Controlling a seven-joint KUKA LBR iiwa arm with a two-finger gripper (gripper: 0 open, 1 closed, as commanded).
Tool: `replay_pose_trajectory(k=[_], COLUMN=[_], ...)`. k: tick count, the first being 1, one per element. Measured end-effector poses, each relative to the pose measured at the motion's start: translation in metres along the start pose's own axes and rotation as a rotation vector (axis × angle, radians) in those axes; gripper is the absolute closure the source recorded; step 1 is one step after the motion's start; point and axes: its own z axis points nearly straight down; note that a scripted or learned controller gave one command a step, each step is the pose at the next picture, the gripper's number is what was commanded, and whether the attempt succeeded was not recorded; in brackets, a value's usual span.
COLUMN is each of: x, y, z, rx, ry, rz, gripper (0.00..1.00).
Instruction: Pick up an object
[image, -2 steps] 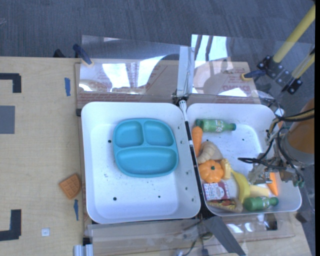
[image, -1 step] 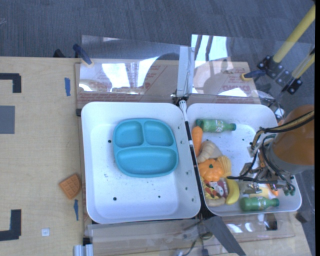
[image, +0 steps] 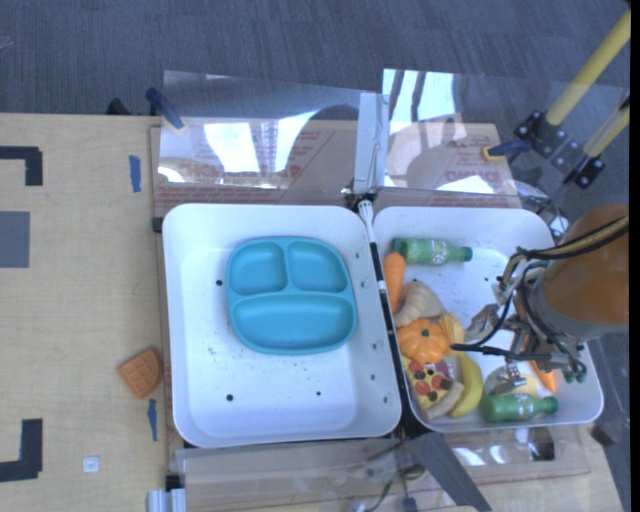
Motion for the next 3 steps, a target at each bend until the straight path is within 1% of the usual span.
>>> replay_pose_trajectory(k=[1, 2, 3], x=[-0.103, -0.077, -0.092], y=[0.012, 0.038, 0.045], z=[0.009, 0.007, 0.008], rx=[-0.008, -0.002, -0.002], ry=[0.031, 0.031, 0.033], rz=[0.049, 0.145, 0.304], gripper=[0.0, 0.0, 0.0])
